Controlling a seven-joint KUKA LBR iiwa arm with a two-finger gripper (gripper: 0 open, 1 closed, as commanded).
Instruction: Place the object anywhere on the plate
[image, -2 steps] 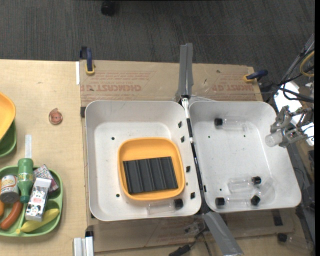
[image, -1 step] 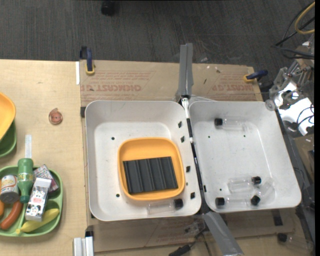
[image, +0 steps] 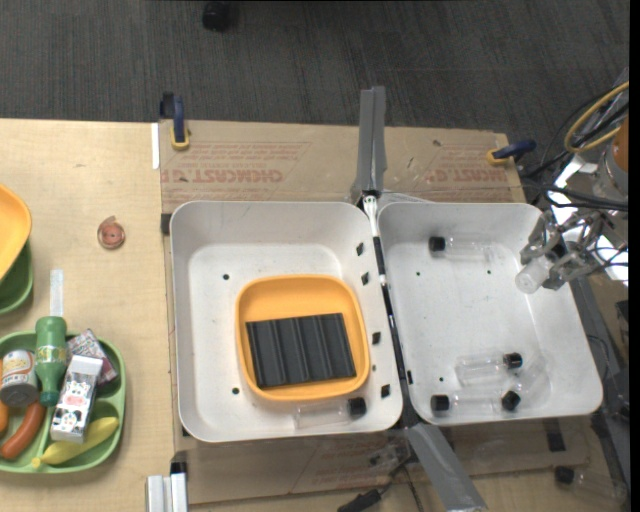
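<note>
We count two white bins (image: 200, 400), one orange plate (image: 300, 295) holding one dark ribbed block (image: 300, 350), and four clear bottles with black caps. One bottle (image: 535, 275) sits at the gripper (image: 553, 262); three lie apart from it (image: 462, 243) (image: 485, 372) (image: 470, 402).

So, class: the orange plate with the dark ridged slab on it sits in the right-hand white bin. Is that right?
Not quite. The camera view shows the orange plate, with the dark ridged slab on it, in the left bin, not the right bin.
</note>
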